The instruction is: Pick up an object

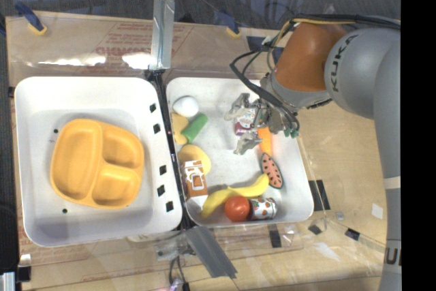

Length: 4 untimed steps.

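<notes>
My gripper (242,126) hangs low over the middle of the right bin (300,153), its two metal fingers (238,107) spread apart, so it is open. A small pink and white item (245,123) lies between the fingers; I cannot tell whether they touch it. An orange carrot (266,142) lies just right of the lower finger. Below it is a watermelon slice (271,171). Along the bin's front lie a banana (235,192), a red tomato (237,208) and a small can (265,208).
At the right bin's left side sit a white egg (185,105), a green cylinder (196,126), a yellow piece (178,125) and an orange carton (195,177). The left bin (27,99) holds a yellow divided plate (97,161). The arm's cables (248,61) loop above the bin.
</notes>
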### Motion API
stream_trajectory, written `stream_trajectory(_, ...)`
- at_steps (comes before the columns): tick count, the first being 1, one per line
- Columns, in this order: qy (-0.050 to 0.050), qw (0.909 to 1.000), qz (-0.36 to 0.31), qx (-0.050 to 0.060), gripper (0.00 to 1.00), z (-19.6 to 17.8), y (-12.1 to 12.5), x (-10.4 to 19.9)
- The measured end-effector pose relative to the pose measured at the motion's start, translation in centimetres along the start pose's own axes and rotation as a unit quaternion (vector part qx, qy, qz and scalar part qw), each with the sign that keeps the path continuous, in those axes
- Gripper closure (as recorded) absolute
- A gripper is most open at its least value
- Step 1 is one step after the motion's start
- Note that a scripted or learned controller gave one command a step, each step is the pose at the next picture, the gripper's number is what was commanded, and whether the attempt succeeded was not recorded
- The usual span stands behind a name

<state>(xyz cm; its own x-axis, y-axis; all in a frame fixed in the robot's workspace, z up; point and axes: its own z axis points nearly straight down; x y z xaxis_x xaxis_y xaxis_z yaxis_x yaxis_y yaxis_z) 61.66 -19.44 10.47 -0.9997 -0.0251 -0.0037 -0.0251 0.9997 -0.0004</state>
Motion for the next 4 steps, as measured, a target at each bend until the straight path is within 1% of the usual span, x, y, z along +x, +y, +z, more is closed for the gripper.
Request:
stream_trajectory(1,0.002,0.9998,-0.020,0.000,0.00,1.3,0.5,2.1)
stream_trajectory(2,0.000,0.9997,-0.023,0.000,1.00,0.1,0.7,1.9)
stream_trajectory(3,-0.004,1.0000,-0.006,0.002,1.00,-15.2,-1.0,0.3)
stream_trajectory(4,0.000,1.0000,-0.006,0.001,0.00,-14.8,-1.0,0.4)
